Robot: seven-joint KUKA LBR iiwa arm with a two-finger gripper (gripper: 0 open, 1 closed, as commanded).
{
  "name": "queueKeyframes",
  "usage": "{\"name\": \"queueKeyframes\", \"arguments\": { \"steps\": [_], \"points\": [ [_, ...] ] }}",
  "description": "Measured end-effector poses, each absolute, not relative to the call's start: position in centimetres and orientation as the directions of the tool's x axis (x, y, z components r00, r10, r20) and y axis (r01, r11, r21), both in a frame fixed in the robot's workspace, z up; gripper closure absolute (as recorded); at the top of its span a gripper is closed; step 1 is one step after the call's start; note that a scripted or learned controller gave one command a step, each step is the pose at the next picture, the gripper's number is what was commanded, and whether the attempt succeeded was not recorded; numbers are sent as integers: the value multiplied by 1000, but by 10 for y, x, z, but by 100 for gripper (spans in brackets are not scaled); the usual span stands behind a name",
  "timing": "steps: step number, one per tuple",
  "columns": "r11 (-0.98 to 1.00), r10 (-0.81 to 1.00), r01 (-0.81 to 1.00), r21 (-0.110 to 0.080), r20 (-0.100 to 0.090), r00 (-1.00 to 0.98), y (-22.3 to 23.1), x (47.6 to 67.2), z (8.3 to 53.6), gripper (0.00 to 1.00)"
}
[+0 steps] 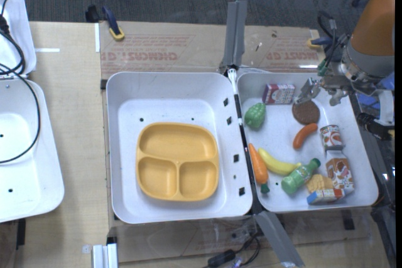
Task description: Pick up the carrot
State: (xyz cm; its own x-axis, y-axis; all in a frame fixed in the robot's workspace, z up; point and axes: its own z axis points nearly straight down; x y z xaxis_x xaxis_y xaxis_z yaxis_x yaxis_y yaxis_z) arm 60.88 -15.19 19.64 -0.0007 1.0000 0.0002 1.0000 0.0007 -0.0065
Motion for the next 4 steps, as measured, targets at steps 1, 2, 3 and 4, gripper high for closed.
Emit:
{"name": "queueKeyframes", "arguments": {
  "steps": [1,2,3,4],
  "points": [
    [-63,998,998,-8,2,63,-145,510,91,0],
    [-81,997,997,-5,1,81,-151,599,88,0],
    [-110,994,994,-8,0,110,-96,514,88,0],
    [75,997,997,-7,2,-75,-100,481,88,0]
  ]
}}
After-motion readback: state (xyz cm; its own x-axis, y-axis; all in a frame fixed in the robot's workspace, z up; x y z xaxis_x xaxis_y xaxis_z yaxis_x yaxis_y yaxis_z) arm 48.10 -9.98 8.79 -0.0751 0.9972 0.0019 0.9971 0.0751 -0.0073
